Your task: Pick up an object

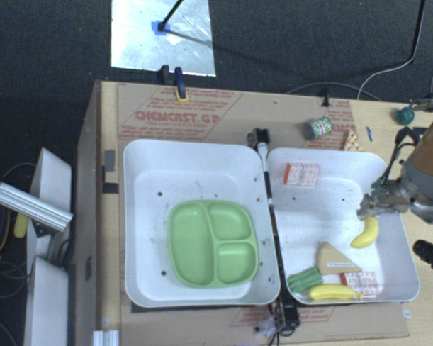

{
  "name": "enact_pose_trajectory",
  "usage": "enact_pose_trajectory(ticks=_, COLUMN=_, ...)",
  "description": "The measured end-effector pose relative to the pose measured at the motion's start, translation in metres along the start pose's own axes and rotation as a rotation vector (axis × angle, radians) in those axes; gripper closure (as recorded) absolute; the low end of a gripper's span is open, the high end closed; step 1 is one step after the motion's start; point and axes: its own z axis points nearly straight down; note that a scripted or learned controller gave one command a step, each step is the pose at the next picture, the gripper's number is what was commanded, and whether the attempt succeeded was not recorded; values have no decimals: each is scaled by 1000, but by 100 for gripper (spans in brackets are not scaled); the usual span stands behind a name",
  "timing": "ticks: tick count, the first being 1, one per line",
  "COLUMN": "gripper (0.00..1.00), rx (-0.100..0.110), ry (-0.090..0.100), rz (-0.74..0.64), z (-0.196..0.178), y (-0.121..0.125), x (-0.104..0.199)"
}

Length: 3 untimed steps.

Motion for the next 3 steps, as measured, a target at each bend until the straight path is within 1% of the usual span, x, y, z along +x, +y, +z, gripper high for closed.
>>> enact_pose_trajectory(ticks=1, gripper=100, rx=1, ry=1, rz=-2, z=22, y=3, x=19)
enact_pose_trajectory(ticks=2, gripper=100, rx=1, ry=0, rz=1, z=25, y=-13, x=-16)
enact_pose_trajectory(ticks=3, gripper=100, rx=1, ry=2, rz=-3, z=7, y=-17, x=19)
